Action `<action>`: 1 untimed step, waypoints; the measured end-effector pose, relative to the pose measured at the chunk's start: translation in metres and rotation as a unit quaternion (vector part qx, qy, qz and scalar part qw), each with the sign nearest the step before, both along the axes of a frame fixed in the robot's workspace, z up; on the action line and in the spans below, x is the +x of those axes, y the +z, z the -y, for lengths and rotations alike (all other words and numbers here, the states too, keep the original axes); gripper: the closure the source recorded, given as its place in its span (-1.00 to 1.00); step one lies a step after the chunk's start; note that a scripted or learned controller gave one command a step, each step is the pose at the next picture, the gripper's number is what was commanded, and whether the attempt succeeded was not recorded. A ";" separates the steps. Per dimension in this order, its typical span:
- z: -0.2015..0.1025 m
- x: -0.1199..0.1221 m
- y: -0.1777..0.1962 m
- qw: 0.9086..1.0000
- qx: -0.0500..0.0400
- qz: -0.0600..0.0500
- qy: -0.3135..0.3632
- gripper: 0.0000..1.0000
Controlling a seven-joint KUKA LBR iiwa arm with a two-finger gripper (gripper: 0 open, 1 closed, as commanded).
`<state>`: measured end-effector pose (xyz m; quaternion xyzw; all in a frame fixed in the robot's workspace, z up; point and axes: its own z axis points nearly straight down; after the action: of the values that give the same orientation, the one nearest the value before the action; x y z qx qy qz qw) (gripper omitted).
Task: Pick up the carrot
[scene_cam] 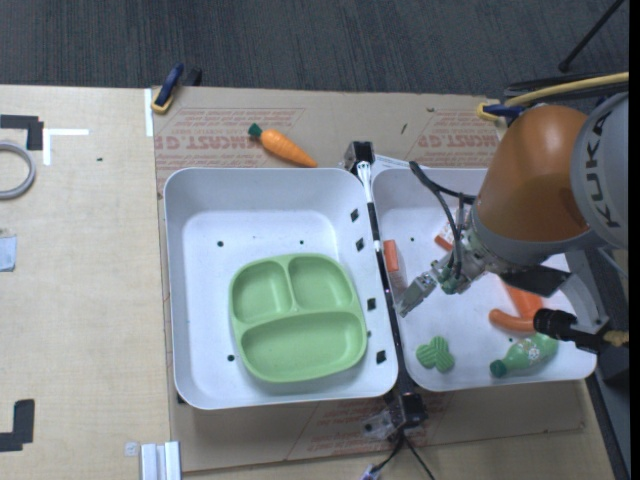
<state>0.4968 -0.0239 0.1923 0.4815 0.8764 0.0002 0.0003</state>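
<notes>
1. Carrot [283, 145]: small toy, orange tapered body with a green top at its left end. It lies on the cardboard sheet [330, 118] covering the counter [80, 298], outside both bins, just beyond the far rim of the left bin [190, 298]. It is tilted, with the green end up-left and the orange tip down-right.
2. Pincer [412, 295]: low inside the right bin [420, 193], near that bin's left wall. Its grey fingers point down-left; nothing is visible between them. Whether they are released or clenched I cannot tell at this resolution.
3. Relation: the carrot is well apart from the pincer, up and to the left of it, with the dividing rims of the two bins between them. No contact.
4. Left bin holds a green three-compartment plate [298, 316], lying flat near its centre.
5. Right bin holds several small items: a green leafy piece [435, 354] near the front, a green bottle-shaped object [524, 356] at front right, and an orange elongated piece [510, 319] just above the bottle. A small orange-red piece [391, 257] lies close to the left wall, just above the pincer.
6. The arm's orange band [535, 173] hangs over the right bin's right half.
</notes>
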 end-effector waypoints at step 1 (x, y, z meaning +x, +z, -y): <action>0.043 -0.004 0.088 0.990 -0.001 0.002 0.141 -1.00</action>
<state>0.4927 -0.0670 0.2805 0.3536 0.9354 0.0002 0.0027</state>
